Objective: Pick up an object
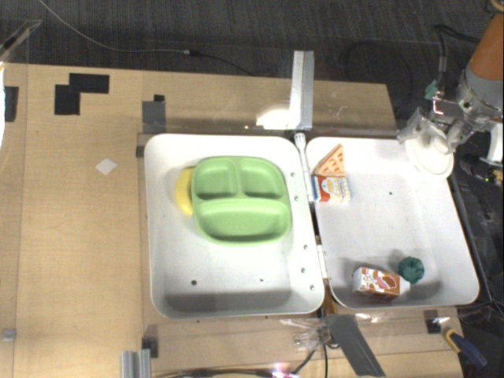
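Camera view is looking down on a wooden desk carrying two white bins side by side. Left bin is holding a green divided tray sitting upside-up in its upper half, with a yellow object poking out from under the tray's left edge, touching it. Right bin is holding four small things: an orange triangular pizza-slice toy and a small white carton lying just below it, both near the bin's upper left wall; a small brown-and-orange carton lying near the lower wall, with a dark green ball-like object just beside it on the right. Arm is reaching in from the upper right, orange band showing at the edge. Gripper is hovering over the right bin's upper right corner, well apart from all four items; cannot tell its state, the area is blurred and pale. Nothing visibly held.
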`<state>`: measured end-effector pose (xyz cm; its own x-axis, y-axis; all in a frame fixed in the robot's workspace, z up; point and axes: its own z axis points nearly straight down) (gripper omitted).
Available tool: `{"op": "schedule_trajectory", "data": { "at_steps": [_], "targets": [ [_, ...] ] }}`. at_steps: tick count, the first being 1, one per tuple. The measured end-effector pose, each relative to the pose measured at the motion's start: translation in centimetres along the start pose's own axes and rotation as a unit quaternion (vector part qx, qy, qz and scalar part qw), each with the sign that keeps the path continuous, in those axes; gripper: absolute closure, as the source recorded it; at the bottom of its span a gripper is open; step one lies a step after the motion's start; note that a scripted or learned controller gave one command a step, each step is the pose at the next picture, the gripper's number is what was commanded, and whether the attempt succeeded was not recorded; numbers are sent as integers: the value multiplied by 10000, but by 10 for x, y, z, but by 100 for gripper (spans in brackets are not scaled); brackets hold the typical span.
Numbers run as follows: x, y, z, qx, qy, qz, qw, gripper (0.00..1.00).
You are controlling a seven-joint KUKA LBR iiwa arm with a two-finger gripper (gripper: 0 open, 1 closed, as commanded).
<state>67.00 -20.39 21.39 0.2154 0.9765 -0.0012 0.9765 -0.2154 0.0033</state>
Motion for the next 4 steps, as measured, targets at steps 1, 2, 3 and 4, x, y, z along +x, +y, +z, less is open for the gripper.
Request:
{"op": "schedule_trajectory", "data": {
  "at_steps": [1,2,3,4],
  "targets": [
    [-2,-60,47,19,5,116,9999,0],
    [2,-85,-45,-2,4,-1250,9922,0],
    [-35,-156,37,21,19,-1060,9944,0],
    [-21,-173,100,-52,21,-1404,9901,0]
  ]
}}
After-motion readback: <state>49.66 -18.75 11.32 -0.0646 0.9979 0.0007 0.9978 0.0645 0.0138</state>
